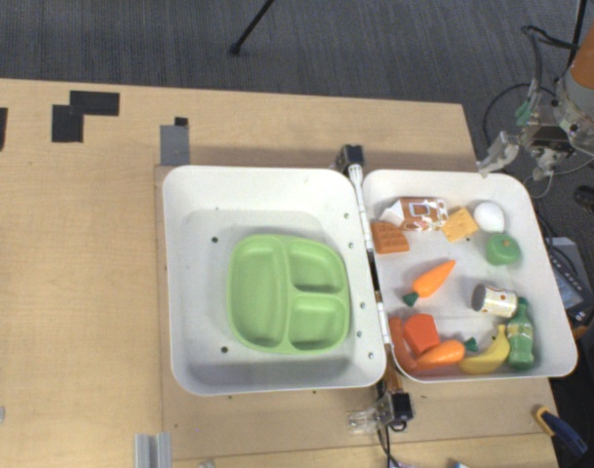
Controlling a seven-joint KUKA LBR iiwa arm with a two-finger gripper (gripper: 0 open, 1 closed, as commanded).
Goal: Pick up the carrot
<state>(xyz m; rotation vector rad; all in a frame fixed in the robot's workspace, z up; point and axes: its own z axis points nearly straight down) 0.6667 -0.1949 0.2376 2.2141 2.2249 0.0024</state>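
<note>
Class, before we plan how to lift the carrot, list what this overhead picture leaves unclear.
- Claw: small and blurred at the camera view's upper right, so its finger state cannot be read.
- Arm: cut off by the right edge.
- Red and orange pieces in the right bin's near corner: piled together; outlines unclear.
- Carrot: its underside is hidden.

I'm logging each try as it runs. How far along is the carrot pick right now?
Nothing looks done yet: the carrot lies near the middle of the right bin, among the other toy foods. In hand: the gripper is up at the bin's far right corner, outside the rim and well apart from the carrot. Left: move over the carrot, descend, close on it and lift it.
</note>
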